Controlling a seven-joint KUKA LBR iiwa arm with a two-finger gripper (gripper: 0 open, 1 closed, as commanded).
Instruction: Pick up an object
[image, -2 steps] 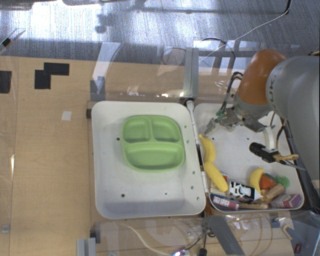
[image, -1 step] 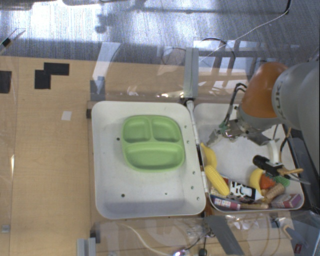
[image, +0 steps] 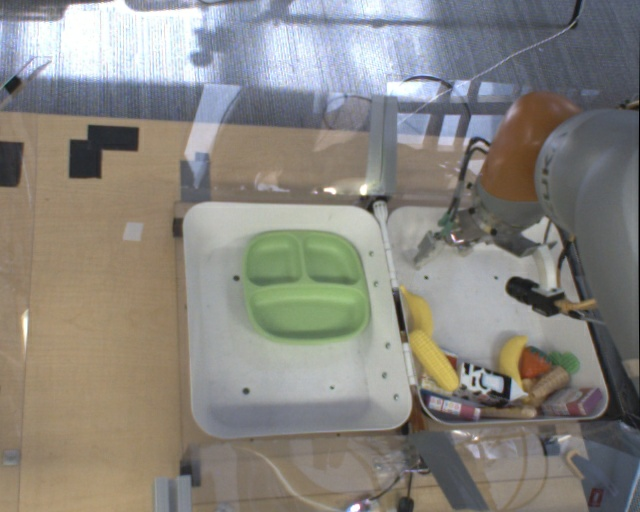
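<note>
The left bin (image: 200, 300), mid-frame, holds a green divided plate (image: 303, 285) lying flat near its centre. The right bin (image: 480, 270) has its things heaped along the lower edge: a corn cob (image: 435, 360) and a yellow piece (image: 418, 312) by the dividing wall, a banana (image: 512, 355), a carrot (image: 545, 362), and a black-and-white packet (image: 485, 382). The gripper (image: 450, 240) hangs over that bin's bare upper part with nothing between its fingers, which seem spread apart.

- The grey arm with the orange band (image: 560, 150) runs off the picture's right edge.
- The small toys heaped in the right white bin's near corner (image: 535, 385) overlap; several are unidentifiable.
</note>
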